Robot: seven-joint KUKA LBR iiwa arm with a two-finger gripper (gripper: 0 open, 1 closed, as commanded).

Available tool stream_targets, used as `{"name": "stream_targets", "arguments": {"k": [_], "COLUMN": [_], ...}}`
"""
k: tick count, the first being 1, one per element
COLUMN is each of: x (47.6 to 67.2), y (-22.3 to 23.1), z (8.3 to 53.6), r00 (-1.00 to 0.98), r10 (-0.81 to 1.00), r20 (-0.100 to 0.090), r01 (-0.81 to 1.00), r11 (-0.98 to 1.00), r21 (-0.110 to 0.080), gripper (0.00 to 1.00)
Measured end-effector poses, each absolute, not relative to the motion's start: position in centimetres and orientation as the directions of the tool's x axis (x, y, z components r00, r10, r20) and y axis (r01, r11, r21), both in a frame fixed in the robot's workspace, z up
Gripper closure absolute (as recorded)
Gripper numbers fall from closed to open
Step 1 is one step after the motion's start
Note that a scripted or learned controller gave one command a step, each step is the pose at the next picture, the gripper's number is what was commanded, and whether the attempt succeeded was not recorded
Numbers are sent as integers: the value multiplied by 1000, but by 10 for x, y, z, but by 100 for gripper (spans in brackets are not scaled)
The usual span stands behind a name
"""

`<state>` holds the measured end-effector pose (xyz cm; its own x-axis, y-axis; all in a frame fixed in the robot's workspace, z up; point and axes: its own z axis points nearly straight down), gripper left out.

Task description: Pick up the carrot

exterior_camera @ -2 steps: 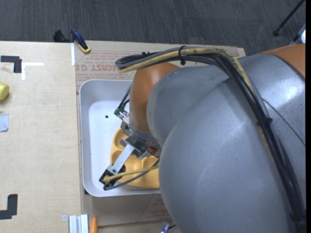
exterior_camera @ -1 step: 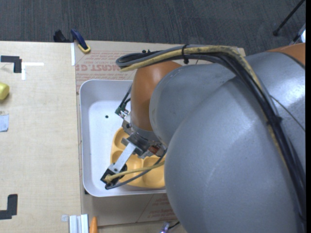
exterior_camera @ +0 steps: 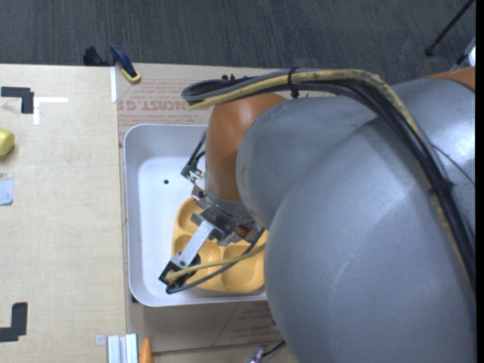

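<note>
The grey arm (exterior_camera: pixel 355 225) takes up most of what I can see, swelling in from 3 o'clock and covering everything down to 5 o'clock. A dark carpet (exterior_camera: pixel 227 13) runs across the top at 12 o'clock. The pale wooden bench (exterior_camera: pixel 60 240) spreads from 9 o'clock, and a white bin (exterior_camera: pixel 151 203) sits at its centre on printed cardboard (exterior_camera: pixel 166 100). A yellow moulded dish (exterior_camera: pixel 227 271) lies in the bin's 5 o'clock corner. The gripper (exterior_camera: pixel 223 221) hangs low over it, tucked under the arm, and I cannot tell whether it is open or closed, or whether it has anything. A blue clamp (exterior_camera: pixel 125 63) rests at 11 o'clock. A small yellow lump (exterior_camera: pixel 4 142) sits at the 9 o'clock edge. A sliver of orange (exterior_camera: pixel 246 234) shows right against the gripper. I cannot tell if that is the carrot.
</note>
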<state>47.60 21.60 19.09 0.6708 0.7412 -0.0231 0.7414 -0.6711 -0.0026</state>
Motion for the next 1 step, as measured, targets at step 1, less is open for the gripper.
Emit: {"name": "stream_targets", "arguments": {"k": [1], "x": [477], "y": [204], "z": [176], "r00": [795], "r10": [607], "r20": [-8], "r01": [607], "r11": [-795], "r21": [0], "gripper": [100]}}
